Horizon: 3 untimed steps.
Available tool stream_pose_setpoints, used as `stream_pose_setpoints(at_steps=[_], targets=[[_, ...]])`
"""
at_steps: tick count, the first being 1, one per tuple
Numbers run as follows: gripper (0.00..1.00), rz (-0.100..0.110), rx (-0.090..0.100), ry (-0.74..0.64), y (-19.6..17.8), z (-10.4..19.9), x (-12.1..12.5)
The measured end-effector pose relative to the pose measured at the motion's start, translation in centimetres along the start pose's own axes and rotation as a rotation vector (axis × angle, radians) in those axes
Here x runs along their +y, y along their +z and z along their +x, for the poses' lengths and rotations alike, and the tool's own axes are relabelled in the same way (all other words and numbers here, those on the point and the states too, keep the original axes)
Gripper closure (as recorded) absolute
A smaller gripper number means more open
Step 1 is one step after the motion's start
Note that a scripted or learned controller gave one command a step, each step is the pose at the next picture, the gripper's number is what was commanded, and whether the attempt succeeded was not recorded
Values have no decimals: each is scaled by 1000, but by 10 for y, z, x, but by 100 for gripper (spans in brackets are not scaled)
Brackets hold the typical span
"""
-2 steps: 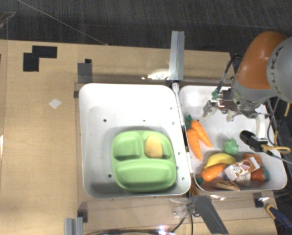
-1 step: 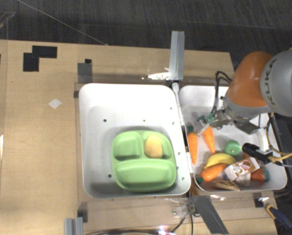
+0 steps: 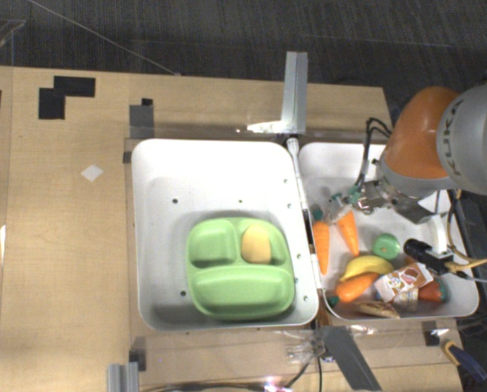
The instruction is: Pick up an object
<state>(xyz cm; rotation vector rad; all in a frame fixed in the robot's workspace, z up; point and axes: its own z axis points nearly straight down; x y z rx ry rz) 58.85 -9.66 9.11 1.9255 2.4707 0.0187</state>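
Wooden surface (image 3: 64, 243) carries two shallow white plastic bins. Left bin (image 3: 158, 178): glossy green sectioned tray (image 3: 227, 288), rounded corners, smooth yellow egg-shaped fruit (image 3: 257, 243) in upper right compartment. Right bin (image 3: 325, 166): two tapered orange carrots (image 3: 321, 247) lying side by side, curved yellow banana (image 3: 366, 265), small green round piece (image 3: 386, 245), printed packet (image 3: 400, 285), all clustered toward near wall. My jaws (image 3: 347, 198) hang low over right bin, tips just above upper carrot (image 3: 349, 231); opening width: cannot tell; no object seen between them.
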Motion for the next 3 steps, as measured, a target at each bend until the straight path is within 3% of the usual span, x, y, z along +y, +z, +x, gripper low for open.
stream_pose_setpoints(at_steps=[1,2,3], targets=[[100,-8,-2,-3,-11,1,4],[100,-10,-2,-5,-19,1,7],[100,12,-2,46,-170,40,-11]])
